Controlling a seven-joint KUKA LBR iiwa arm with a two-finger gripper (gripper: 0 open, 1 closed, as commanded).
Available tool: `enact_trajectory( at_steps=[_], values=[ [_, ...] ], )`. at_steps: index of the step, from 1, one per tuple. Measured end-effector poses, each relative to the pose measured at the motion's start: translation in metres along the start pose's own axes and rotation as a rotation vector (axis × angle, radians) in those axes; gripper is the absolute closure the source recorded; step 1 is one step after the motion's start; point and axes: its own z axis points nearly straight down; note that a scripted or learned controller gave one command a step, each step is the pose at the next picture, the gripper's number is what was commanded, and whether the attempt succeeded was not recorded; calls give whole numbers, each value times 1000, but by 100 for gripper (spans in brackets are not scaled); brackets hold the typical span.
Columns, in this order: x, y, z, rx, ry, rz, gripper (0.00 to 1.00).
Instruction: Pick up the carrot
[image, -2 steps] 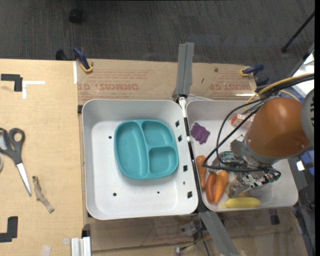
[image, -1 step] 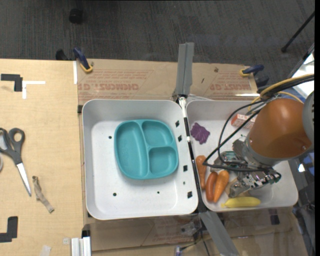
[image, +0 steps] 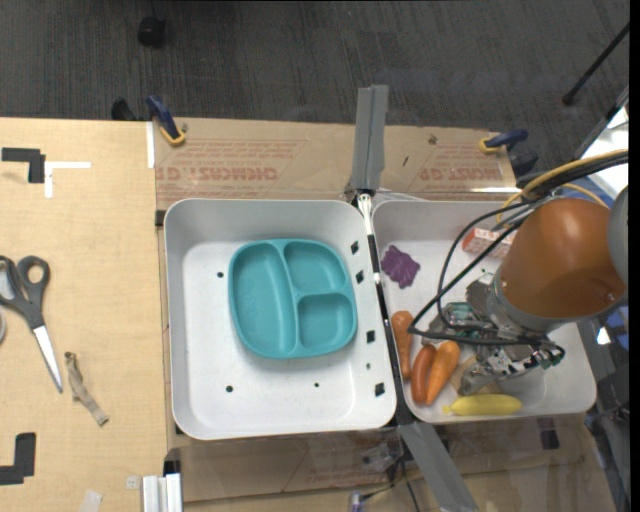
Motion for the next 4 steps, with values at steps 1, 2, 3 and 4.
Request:
enact_trajectory(
  at_steps=[1,2,3,4],
  values=[
    [-2,3,0,-1,3,1,0],
    [-6,6,2,-6,10,48,0],
    [-7,6,-7,-6,10,47,100],
    [-29,26,-139,-13,21,-44,100]
  ],
)
